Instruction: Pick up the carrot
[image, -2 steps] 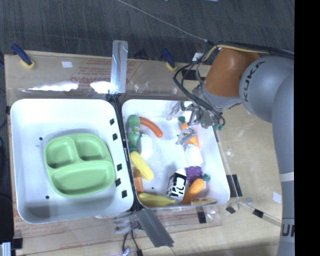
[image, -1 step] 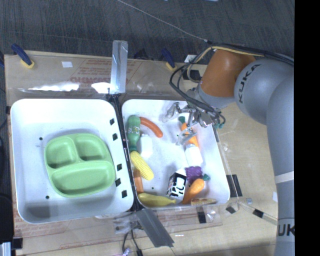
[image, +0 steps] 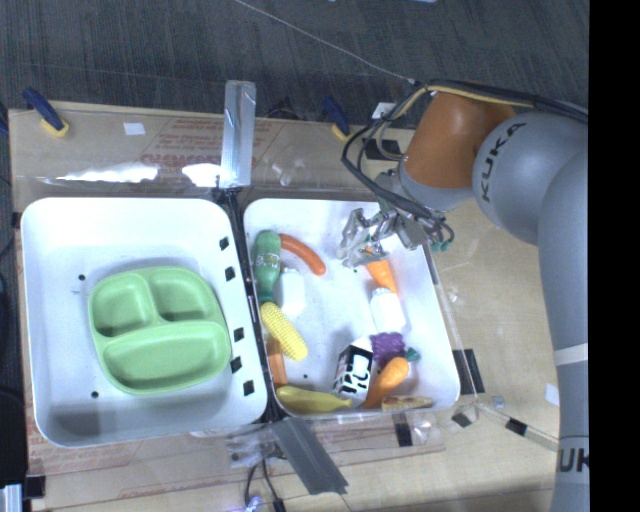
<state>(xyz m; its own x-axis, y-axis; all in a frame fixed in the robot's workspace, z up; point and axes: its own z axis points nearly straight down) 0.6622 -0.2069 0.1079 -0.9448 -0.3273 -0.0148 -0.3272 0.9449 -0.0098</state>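
Carrot (image: 381, 274) lies just below the tool (image: 366, 237).

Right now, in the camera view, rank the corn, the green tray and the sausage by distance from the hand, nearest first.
From the hand:
1. Sausage, just left of it in the right bin.
2. Corn, lower left, by the divider.
3. Green tray, far left, in the other bin.

White letters reading "KUKA" run along the grey arm (image: 520, 170) just past its orange band. Lower on the same arm, by the frame's bottom, the letters "KU" show, cut off. Faint red print on the worktop's cardboard (image: 190, 140) is illegible.
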